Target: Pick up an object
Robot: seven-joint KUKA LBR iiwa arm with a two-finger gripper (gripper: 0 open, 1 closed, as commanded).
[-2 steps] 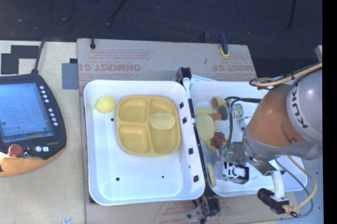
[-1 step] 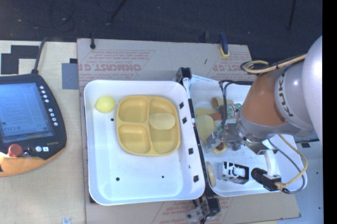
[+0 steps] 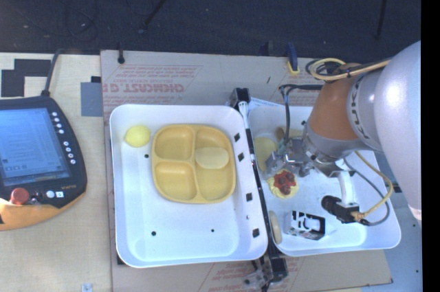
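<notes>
In the camera view the gripper [image 3: 283,163] hangs low over the right bin [image 3: 385,232], near its left wall, above a red-and-yellow object [image 3: 284,183]. Nothing looks lifted, so the pick seems still to come; its finger state cannot be told.

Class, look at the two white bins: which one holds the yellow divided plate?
The left bin holds the yellow divided plate, with a yellow ball beside it. The right bin has the claw over small items instead.
</notes>
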